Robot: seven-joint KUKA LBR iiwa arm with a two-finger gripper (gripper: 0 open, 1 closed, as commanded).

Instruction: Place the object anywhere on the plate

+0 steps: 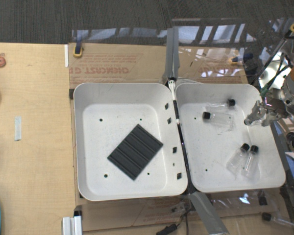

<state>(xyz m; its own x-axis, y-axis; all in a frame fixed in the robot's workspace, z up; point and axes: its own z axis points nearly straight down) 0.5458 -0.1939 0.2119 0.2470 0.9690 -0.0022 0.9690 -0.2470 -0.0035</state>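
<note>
Now, nearest the camera, the front rims of the two white bins are seen side by side on the cardboard-covered bench. In the left bin [88, 180] a dark ribbed rectangular plate [135, 151] is laid flat on the floor, turned at a slant, close to the middle. In the right bin [206, 180] four small clear vials with black caps are scattered. Two of them [247, 158] are lying just beside each other toward the front right. Farther back, one vial [213, 117] is seen near the middle, and another [224, 104] is found close to the rear wall. At the right bin's far right rim the gripper [256, 117] is seen low over the edge; how it is set cannot be told, and nothing is seen held in it. All vials are well apart from the plate.
</note>
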